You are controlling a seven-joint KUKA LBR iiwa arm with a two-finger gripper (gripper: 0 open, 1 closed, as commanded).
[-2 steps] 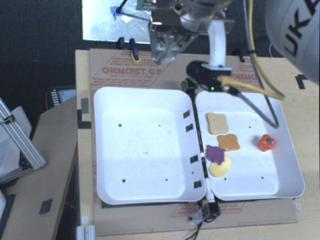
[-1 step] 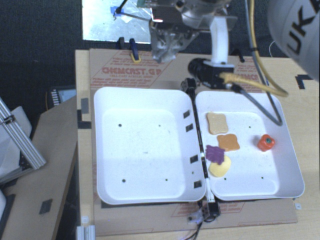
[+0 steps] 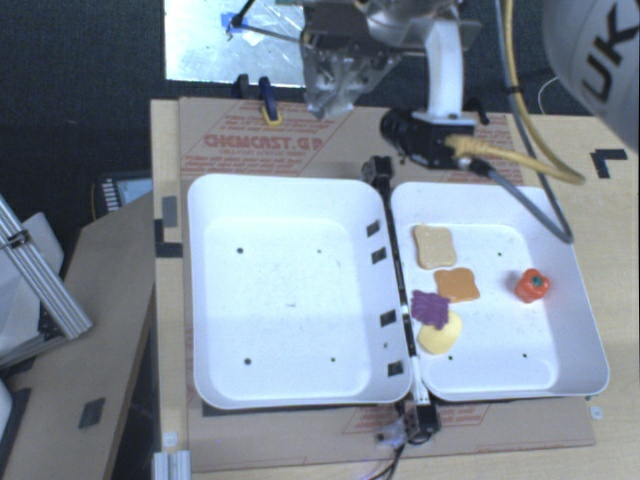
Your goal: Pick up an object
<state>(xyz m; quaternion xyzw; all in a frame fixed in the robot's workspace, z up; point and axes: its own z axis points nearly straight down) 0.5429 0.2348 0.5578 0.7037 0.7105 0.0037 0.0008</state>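
The right bin point(image 3: 575, 353) holds five small pieces: a tan slice of bread point(image 3: 434, 246), an orange slab point(image 3: 458, 284), a purple piece point(image 3: 431, 308) touching a yellow round point(image 3: 440, 335) just below it, and a red tomato-like ball point(image 3: 532, 285) sitting well apart toward the bin's right side. The left bin point(image 3: 205, 268) sits just beside it. These look like light toy foods — probably stiff plastic or foam, smooth and a bit slippery. The flat pieces lie low against the bin floor and would be awkward to pinch; the red ball stands proud and alone, so I judge it the easiest take, gripped across its middle. The gripper point(image 3: 330, 93) hangs above the far edge of the surface point(image 3: 250, 140), behind the bins, with the arm's body reaching in over it — whether it is open or closed I cannot tell, and nothing is visibly in it.
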